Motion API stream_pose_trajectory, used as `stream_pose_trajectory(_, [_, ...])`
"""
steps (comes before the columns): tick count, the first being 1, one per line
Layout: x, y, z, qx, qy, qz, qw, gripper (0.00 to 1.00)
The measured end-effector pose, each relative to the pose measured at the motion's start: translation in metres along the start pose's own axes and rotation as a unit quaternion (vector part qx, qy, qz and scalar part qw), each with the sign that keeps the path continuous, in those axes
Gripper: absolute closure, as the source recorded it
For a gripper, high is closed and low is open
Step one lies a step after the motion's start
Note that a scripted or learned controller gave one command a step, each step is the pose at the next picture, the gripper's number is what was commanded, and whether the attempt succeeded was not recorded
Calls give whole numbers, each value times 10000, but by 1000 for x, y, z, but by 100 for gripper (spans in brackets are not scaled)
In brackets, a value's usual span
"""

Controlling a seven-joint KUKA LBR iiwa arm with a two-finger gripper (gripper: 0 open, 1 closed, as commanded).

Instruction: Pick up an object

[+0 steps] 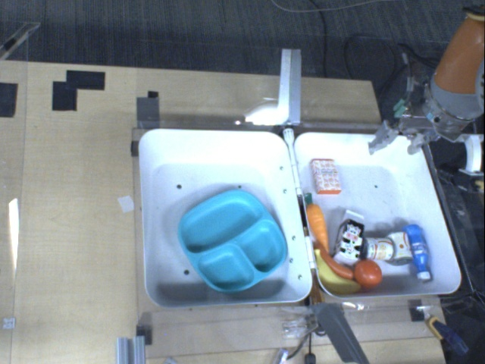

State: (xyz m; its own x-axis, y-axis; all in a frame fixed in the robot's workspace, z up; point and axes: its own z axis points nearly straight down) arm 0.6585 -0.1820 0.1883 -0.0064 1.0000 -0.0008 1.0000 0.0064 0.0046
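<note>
Tool (pixel 399 137) sits at upper right of frame, over the top right corner of the right bin (pixel 379 180), hanging off the grey arm (pixel 455 101) with its orange band (pixel 464 55). Two fingers (pixel 381 139) are spread well apart, pointing down and left toward the bin's upper rim; nothing between them, not touching any object as far as can be seen. Right bin holds all the loose objects: a small red-patterned box (pixel 326 176) lying flat near the top left of that bin, well apart from the tool; an orange carrot (pixel 317 227) along the left wall by the divider; a yellow banana (pixel 332 273) below it at the bottom left; a red tomato (pixel 367 274) touching the banana's right end; a black-and-white carton (pixel 349 239) just above the tomato; a tan can (pixel 388 248) on its side to the right of the carton; a blue bottle (pixel 417 252) with a white cap at the far right, just beside the can. These lower items are bunched together along the bottom of the bin. Left bin (pixel 163 173) holds a blue divided plate (pixel 233 239), three compartments, tilted, in its lower middle. Both bins rest on the tan tabletop (pixel 68 203). A black cable (pixel 333 6) runs across the dark floor at the top.
</note>
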Motion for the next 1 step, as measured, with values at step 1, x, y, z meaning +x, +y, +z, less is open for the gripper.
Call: stream_pose_trajectory(1, [64, -68, 89, 12, 3, -11, 10000, 0])
